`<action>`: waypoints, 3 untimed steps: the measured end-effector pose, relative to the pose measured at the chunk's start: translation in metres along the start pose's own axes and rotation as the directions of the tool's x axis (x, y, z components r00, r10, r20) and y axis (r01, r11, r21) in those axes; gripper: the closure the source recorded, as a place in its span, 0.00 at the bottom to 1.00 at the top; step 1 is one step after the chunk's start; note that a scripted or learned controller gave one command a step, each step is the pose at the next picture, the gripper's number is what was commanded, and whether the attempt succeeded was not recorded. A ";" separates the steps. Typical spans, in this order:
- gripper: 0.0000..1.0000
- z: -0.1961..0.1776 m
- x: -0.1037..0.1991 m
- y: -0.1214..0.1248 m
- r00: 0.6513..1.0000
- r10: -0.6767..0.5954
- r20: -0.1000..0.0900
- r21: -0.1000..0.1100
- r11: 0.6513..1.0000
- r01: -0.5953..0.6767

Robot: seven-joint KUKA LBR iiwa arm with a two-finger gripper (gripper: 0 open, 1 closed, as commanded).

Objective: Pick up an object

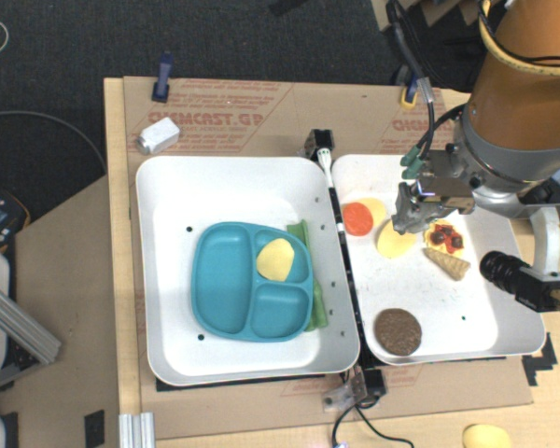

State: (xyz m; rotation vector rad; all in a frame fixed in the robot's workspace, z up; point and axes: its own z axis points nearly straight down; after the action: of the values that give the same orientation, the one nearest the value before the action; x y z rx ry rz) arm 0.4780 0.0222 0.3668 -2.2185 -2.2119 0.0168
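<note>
In the right bin (504,339), an orange disc (357,218) lies furthest left, then a pale yellow disc (393,242) touching it. The end effector (409,220) hangs right over that yellow disc's upper edge; whether it is apart or together I cannot tell. A pizza slice (445,242) lies just right.

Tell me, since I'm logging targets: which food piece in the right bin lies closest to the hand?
The pale yellow disc, directly under the hand. The orange-red disc sits just left of it; the pizza slice and the brown patty lie farther off.
</note>
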 end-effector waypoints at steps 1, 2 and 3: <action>1.00 0.058 -0.026 0.001 1.000 0.001 -0.001 -0.004 1.000 -0.001; 1.00 -0.010 -0.117 0.002 1.000 0.007 0.004 -0.024 1.000 -0.007; 1.00 -0.086 -0.030 0.001 1.000 -0.013 -0.003 -0.026 1.000 0.013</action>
State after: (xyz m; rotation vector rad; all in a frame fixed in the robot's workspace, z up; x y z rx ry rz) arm 0.4803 -0.0078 0.4529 -2.2150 -2.2376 -0.0152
